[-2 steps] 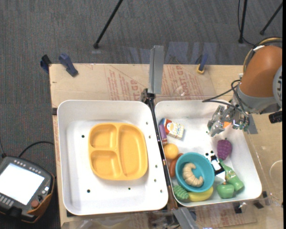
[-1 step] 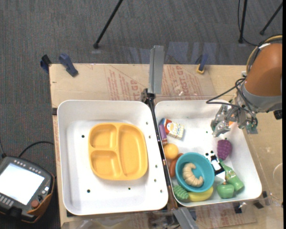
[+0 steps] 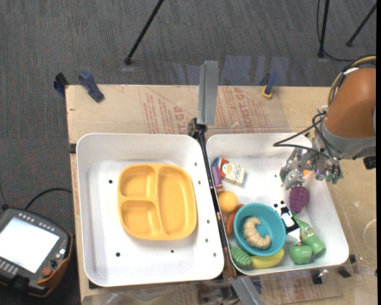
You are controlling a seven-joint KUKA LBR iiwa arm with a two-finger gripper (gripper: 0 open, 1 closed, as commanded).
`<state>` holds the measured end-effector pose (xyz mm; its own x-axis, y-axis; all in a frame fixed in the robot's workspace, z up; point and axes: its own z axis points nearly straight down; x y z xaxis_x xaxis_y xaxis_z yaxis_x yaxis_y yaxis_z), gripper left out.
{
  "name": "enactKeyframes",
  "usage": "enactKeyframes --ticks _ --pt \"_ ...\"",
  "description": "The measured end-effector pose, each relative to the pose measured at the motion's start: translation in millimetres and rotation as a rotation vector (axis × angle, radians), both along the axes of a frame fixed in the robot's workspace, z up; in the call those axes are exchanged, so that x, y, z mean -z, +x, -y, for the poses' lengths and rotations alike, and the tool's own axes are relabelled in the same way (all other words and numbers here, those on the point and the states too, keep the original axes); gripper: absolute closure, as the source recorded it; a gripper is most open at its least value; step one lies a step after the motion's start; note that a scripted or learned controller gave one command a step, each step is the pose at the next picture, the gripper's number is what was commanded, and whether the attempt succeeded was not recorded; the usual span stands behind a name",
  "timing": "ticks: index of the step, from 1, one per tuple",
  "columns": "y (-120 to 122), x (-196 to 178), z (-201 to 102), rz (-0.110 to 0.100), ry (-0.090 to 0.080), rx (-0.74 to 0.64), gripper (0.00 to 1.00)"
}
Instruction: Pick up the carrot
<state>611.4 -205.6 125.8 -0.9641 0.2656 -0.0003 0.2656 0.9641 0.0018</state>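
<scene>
Carrot (image 3: 230, 223) lying wedged between orange (image 3: 227, 201) and teal bowl (image 3: 260, 229) in the right bin (image 3: 257, 146).
End effector (image 3: 303, 172), seemingly holding nothing, is hovering beside purple grapes (image 3: 298, 197), risking grabbing them instead.

The carrot (image 3: 230, 222) is mostly hidden: just an orange-red sliver shows between the orange (image 3: 227, 201) and the teal bowl (image 3: 259, 229), whose rim covers the rest. The arm (image 3: 352, 110) is cut off at the right edge, so its upper part cannot be seen. The gripper (image 3: 296, 175) is a small tangle of metal and cable, too fine to tell how its fingers stand. A yellow item (image 3: 268, 260) lies half under the bowl. A black-and-white thing (image 3: 284, 216) beside the bowl is too small to name. The handheld screen (image 3: 26, 251) is cut by the left edge.
</scene>
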Motion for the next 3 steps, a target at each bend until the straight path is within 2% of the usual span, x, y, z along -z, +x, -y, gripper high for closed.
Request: enactKeyframes --ticks 1,2,3 --pt "-5.3 -5.2 1.2 -0.001 0.001 0.051 1.0" --pt "22.4 2.2 6.0 0.002 0.0 0.036 1.0" --pt "19.4 4.6 1.0 0.001 -0.001 -0.1 1.0"
